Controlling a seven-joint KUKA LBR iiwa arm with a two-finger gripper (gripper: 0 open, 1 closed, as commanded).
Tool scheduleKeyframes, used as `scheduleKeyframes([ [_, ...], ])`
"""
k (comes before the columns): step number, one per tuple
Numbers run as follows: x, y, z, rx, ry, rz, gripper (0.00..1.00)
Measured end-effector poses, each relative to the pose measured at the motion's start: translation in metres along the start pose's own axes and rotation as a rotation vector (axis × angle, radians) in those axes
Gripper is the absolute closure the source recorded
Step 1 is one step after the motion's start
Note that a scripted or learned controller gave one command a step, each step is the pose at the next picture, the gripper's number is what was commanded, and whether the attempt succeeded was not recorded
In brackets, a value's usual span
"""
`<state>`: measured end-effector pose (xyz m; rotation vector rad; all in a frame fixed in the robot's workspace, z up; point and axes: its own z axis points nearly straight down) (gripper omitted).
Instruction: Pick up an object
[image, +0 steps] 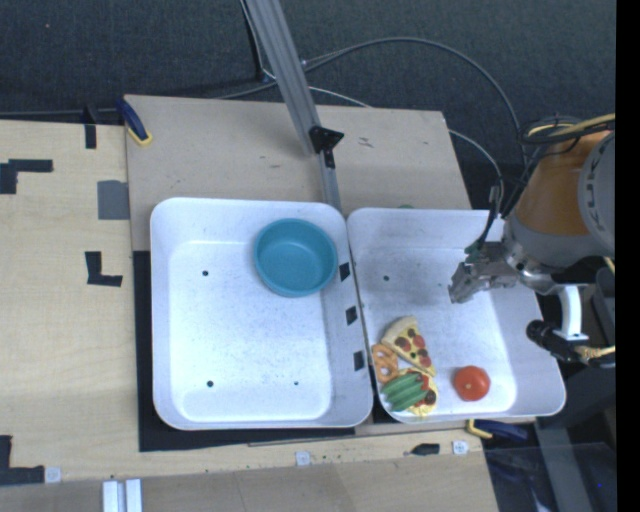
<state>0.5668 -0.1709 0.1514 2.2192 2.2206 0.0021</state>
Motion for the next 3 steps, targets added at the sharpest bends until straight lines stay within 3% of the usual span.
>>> scheduleKeyframes([
  [1,-0.001,0.005,-0.062,-0.002,0.000,0.000,1.00],
  [2,-0.001,0.005,-0.064,0.003,0.001,0.000,1.00],
  [3,0.062,0.013,-0.068,0.003,0.002,-0.005,1.00],
])
